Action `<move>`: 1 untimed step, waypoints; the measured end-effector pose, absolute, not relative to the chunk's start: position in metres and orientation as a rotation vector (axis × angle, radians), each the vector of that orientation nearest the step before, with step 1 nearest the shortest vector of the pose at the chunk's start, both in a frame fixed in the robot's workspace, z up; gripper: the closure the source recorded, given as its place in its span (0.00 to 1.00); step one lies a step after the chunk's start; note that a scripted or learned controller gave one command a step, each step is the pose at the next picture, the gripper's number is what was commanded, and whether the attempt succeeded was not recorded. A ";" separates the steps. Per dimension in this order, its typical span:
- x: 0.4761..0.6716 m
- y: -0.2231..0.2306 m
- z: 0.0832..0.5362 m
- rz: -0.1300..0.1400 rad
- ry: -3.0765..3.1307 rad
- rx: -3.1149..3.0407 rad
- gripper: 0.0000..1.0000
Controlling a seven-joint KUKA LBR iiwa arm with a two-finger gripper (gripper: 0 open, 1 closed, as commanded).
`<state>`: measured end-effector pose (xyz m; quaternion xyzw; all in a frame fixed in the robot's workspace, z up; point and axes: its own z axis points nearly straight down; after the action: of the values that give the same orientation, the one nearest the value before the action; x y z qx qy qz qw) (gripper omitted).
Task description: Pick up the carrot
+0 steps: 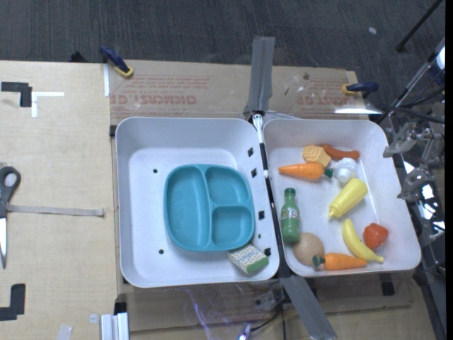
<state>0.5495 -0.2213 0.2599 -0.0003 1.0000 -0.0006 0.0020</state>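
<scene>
On the left of the frame lies the desk [56,261], with scissors [7,190] at its left edge. Next comes the left bin [131,190], which holds a blue plate [209,207] and, at its lower right, a small sponge [248,259].

The right bin [403,257] holds the toy food, and I see two carrots there. The upper carrot [303,170] lies flat in the upper left part of this bin, with its tip toward the left and its green end toward the right. A cracker [316,154] is just above it and touching or nearly so, and a white garlic [345,168] is near the green end. The lower carrot [342,262] lies at the bottom wall, between a brown ball [307,248] and a banana [357,241], and both seem to touch it. A green bottle [289,214] stands between the two carrots.

I judge the carrot to be hard plastic: light, stiff, not fragile, but smooth and tapered, so it may slip toward the thin end. The best hold is across the thick part near the green end. The upper carrot has more free room on its lower side, so it looks the easier one.

The state of the hand I cannot tell from this picture.
</scene>
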 end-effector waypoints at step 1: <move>0.568 -0.189 0.097 -0.001 3.138 0.007 0.00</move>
<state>0.5682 -0.1886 0.0971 0.0022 1.0000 -0.0004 0.0019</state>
